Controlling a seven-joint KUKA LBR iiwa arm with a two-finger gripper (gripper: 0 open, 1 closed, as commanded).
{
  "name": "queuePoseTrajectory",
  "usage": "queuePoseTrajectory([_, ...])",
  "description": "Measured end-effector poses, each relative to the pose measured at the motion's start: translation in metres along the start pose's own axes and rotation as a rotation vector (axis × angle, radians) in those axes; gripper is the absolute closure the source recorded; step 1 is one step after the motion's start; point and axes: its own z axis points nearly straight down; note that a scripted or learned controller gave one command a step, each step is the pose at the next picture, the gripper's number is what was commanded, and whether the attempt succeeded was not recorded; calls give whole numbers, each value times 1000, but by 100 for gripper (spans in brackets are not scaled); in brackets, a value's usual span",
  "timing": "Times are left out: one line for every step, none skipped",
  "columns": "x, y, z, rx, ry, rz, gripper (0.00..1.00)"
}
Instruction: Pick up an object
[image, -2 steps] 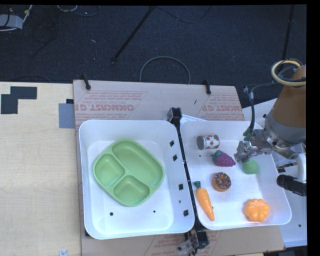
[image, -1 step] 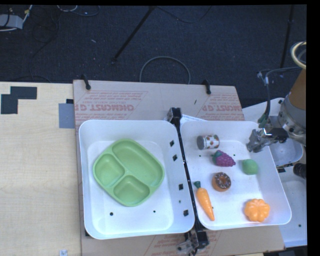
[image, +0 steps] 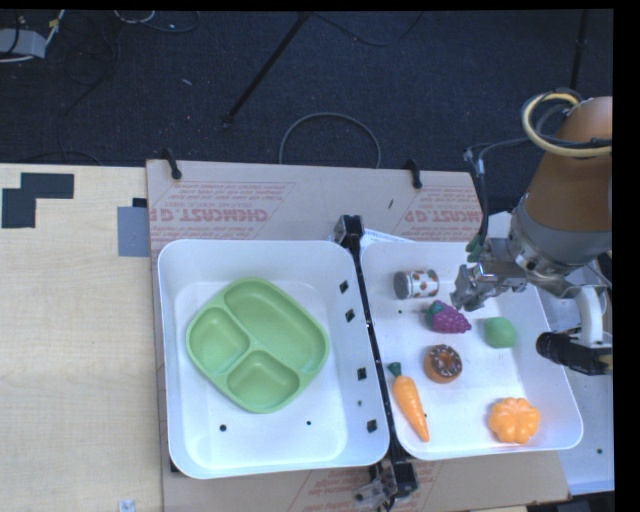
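Overhead, the gripper (image: 470, 292) hung in the right bin (image: 560, 425), just at eleven o'clock of the purple grapes (image: 449, 319); whether it gripped anything could not be told.

Looking like a robotics lab test cell, not a home. Sitting on a cardboard sheet (image: 300, 205) over a plywood bench (image: 70, 350): two white bins (image: 330, 440). Trailing across dark carpet (image: 150, 90) behind: loose cables (image: 330, 125). Filling the bins: toy food (image: 410, 400) and a green divided plate (image: 257, 343). Reaching in from the right: industrial arm (image: 570, 190).
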Motion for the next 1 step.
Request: queuePoseTrajectory([57, 4, -1, -1, 0, -1, 100])
